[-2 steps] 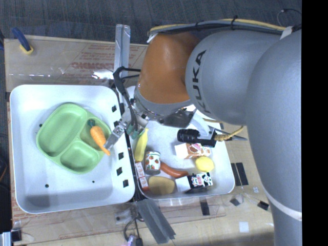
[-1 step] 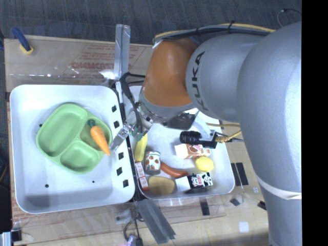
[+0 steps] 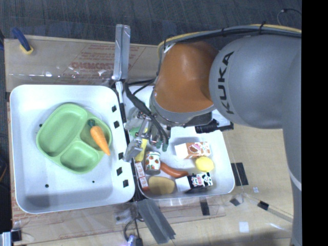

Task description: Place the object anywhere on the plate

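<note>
A green plate [image 3: 65, 133] with three compartments lies in the left bin [image 3: 31, 188]. An orange carrot [image 3: 100, 139] with a green top rests on the plate's right rim, tilted. My gripper [image 3: 142, 139] hangs over the left edge of the right bin [image 3: 225, 164], just right of the divider between the bins. A small yellow object [image 3: 141, 144] shows right under the gripper, and whether it is held is unclear. The wide orange wrist band [image 3: 184, 81] hides the back of the right bin.
The right bin holds several toy foods: a white carton [image 3: 193, 149], a yellow lemon [image 3: 204, 164], a red sausage [image 3: 171, 170], a tan potato [image 3: 161, 185], a black-and-white carton [image 3: 200, 180] and a red-patterned box [image 3: 152, 162]. A metal bar [image 3: 121, 50] stands behind the bins.
</note>
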